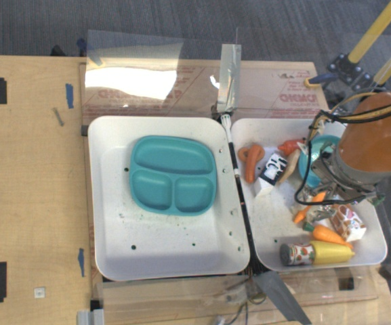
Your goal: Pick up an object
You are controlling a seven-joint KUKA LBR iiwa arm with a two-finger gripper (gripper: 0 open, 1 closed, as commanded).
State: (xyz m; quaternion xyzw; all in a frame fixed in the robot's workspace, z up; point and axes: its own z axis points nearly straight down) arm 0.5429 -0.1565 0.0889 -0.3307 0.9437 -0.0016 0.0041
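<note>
Camera view had the arm (pixel 375 137) parked over the right bin (pixel 378 249), orange band up top, gripper (pixel 317 196) buried in the clutter at middle right of the frame. Couldn't tell how it stood. Stuff was crowded there: a carrot (pixel 253 160) near the bin's left wall, another carrot (pixel 329 234), a yellow bottle (pixel 317 253) hugging the lower edge. Left bin (pixel 107 249) had a teal divided plate (pixel 173 175) with plenty of bare floor below it.
</note>
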